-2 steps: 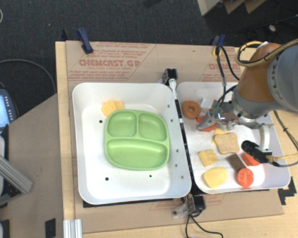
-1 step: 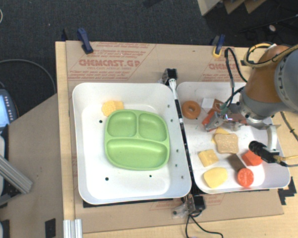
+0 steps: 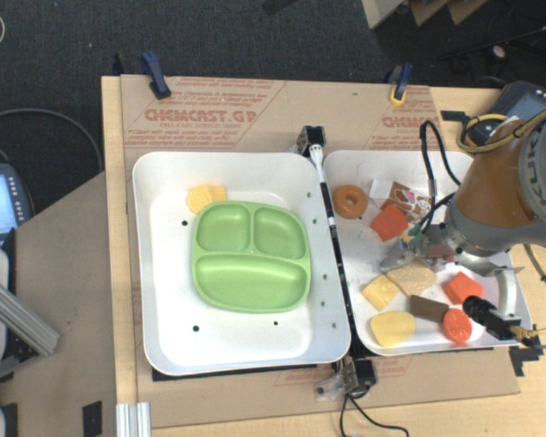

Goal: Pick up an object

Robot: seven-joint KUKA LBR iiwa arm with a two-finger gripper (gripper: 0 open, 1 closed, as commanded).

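My gripper [image 3: 403, 250] is low in the right bin [image 3: 364, 167], among the food toys. It hangs just above a tan bread slice [image 3: 412, 278] and right next to an orange-red block [image 3: 389, 220]. Around it lie a brown donut [image 3: 349, 200], a small printed packet [image 3: 409, 198], a pale yellow wedge [image 3: 379, 291], a yellow oval piece [image 3: 393, 327], a brown bar [image 3: 428, 309] and two red pieces [image 3: 461, 289] [image 3: 457, 325]. The arm's body hides the bin's right side.
The left bin [image 3: 155, 244] holds a green divided plate [image 3: 250, 256] and a small yellow piece [image 3: 206, 196] at its upper left. A black divider strip [image 3: 331, 235] runs between the bins. Blue clamps [image 3: 155, 74] grip the board's far edge.
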